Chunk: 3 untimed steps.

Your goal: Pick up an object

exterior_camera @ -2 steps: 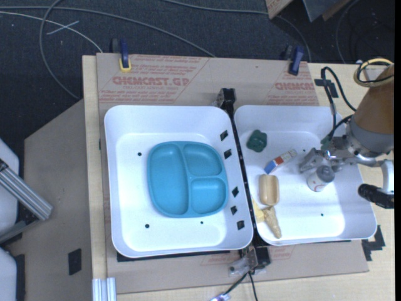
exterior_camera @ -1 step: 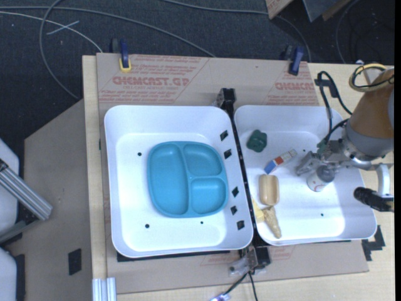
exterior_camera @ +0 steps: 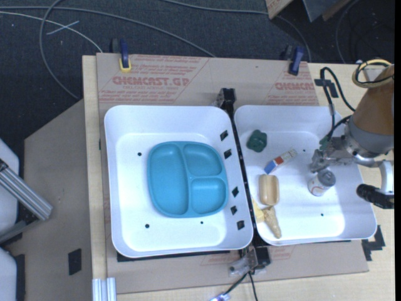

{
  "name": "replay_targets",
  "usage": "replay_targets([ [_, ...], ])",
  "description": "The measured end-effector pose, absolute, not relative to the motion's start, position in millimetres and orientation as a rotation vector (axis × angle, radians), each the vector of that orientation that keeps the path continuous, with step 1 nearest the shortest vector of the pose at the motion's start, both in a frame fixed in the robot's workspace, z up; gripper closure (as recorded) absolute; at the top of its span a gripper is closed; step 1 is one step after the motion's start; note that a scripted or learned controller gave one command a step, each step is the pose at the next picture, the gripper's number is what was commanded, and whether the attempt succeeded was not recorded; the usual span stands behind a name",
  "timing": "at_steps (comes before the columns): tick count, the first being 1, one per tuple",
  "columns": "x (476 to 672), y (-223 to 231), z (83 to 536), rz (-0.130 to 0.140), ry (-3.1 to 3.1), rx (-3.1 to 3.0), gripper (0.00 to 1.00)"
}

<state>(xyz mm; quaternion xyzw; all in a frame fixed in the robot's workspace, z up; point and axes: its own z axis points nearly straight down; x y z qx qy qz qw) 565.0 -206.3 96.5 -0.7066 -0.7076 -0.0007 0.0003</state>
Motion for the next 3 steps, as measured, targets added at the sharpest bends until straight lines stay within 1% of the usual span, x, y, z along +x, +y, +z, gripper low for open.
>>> replay_targets([
  [1,559.6,-203,157,-0.005,-2.227,-2.225,1.00],
  [2,569.9,-205,207,-0.005,-2.228,-2.224,1.00],
  [3,570.9,-205,228,-0.003,-2.225,-2.222,1.00],
])
